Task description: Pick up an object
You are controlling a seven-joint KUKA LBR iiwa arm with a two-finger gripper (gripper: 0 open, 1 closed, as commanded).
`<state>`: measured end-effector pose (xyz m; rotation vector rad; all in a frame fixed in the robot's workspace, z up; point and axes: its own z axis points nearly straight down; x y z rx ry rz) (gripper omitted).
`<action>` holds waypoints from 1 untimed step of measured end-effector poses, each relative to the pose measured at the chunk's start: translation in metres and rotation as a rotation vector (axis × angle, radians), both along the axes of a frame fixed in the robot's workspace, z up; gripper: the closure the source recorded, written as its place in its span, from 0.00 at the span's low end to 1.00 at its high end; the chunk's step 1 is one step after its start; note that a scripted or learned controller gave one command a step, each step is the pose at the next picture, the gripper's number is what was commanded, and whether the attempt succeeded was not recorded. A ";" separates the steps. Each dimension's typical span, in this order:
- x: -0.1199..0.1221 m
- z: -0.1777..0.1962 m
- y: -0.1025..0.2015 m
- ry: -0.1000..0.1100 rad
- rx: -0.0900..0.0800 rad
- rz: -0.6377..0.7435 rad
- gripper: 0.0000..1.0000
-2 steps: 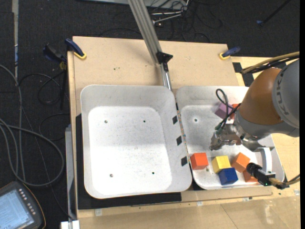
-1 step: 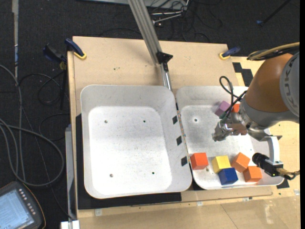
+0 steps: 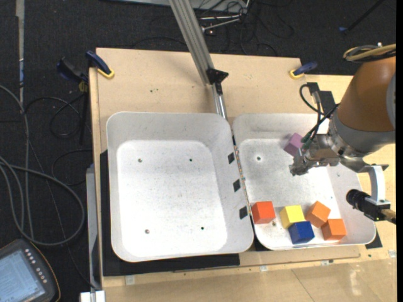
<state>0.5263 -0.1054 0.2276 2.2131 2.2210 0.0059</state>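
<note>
Tool (image 3: 301,166) low in right bin (image 3: 264,128), just beside purple block (image 3: 293,143) at the bin's back; can't tell its opening or any grip. Judgement: centre over the block, descend straight, close squarely. Other blocks cluster at front edge
</note>
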 end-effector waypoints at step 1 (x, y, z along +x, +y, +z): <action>0.001 -0.003 0.062 0.007 0.004 0.006 1.00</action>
